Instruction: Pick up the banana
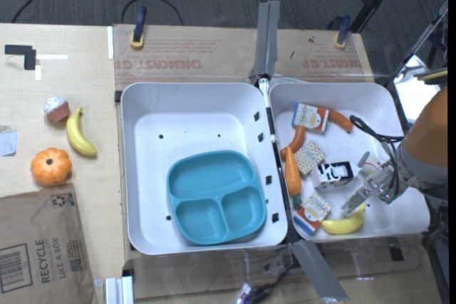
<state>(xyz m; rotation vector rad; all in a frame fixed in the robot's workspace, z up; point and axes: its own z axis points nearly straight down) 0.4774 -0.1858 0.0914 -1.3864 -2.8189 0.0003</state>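
Banana (pixel 342 225) at the front of the right bin (pixel 399 97), flat on the white floor, just beside a small snack packet (pixel 315 208) and near a carrot (pixel 292 179). Above it and a little to its right, gripper (pixel 356 201), low over the bin floor and very near the fruit's upper edge, perhaps touching it; impossible to tell from this slanting view whether clenched or released, and nothing visibly held. No sign of lift: whole length of the fruit resting on the bin floor. So, by judgement, approach about finished, grasp not yet confirmed, lift and carry both left to do. Next to the target, a black-and-white block (pixel 335 171) close to the arm's path, likely to be nudged on a careless closing. In the left bin (pixel 134 153), a blue divided tray (pixel 214 196). Far off on the bench (pixel 43 75), well apart from the arm, a second banana (pixel 80 133) between a cupcake (pixel 55 109) and a small pumpkin (pixel 51 166); probably not the one meant here.
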